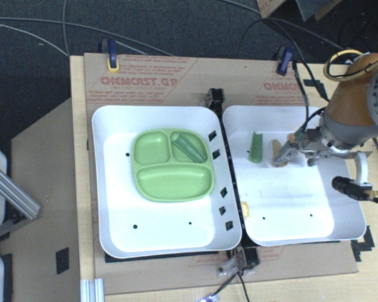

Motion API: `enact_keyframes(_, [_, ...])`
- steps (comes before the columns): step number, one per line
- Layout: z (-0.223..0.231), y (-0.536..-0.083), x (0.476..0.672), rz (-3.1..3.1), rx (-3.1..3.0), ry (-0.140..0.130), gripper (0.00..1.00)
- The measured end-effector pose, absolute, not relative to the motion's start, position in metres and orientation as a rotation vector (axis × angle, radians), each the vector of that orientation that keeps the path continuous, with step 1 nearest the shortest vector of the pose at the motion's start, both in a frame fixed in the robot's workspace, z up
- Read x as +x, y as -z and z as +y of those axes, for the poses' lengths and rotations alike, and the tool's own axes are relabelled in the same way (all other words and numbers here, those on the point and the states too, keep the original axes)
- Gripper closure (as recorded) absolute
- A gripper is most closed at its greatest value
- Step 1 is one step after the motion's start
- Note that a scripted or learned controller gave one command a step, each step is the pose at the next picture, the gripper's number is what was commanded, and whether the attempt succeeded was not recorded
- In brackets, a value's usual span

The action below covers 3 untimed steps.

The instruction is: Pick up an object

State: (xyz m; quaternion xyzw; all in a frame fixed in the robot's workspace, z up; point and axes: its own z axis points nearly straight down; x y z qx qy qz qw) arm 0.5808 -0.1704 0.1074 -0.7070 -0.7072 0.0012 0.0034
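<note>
1. Your gripper (pixel 283 156) sits low in the right bin (pixel 290 225), toward its far side, reached in from the right. Whether its fingers are spread or closed, you cannot tell from this angle, and nothing is seen held between them.

2. The nearest candidate is the green stick (pixel 256 147), lying on the right bin's floor just left of the gripper and apart from it. A small tan piece (pixel 276 148) lies between the two, close to the fingertips.

3. Risk: a closing move here may catch the tan piece, or nothing at all. The cause would be the gripper standing beside the stick and not over it.

4. Risk: a sideways approach could shove the stick toward the bin's left wall and out of a clean grasp.

5. Risk: the stick is narrow and lies flat, so a slanted pinch may let it roll free.

6. In the left bin (pixel 113 168) a green divided plate (pixel 173 181) carries a darker green piece (pixel 190 146); both are well apart from the gripper.
</note>
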Motion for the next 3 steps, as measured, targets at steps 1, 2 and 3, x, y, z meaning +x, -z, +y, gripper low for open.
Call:
enact_keyframes(1, [-0.171, -0.122, 0.583, -2.222, -2.221, 0.002, 1.00])
enact_keyframes(2, [-0.171, -0.185, 0.579, -2.226, -2.225, 0.005, 1.00])
enact_keyframes(3, [-0.176, -0.242, 0.571, -2.227, -2.226, 0.005, 1.00])
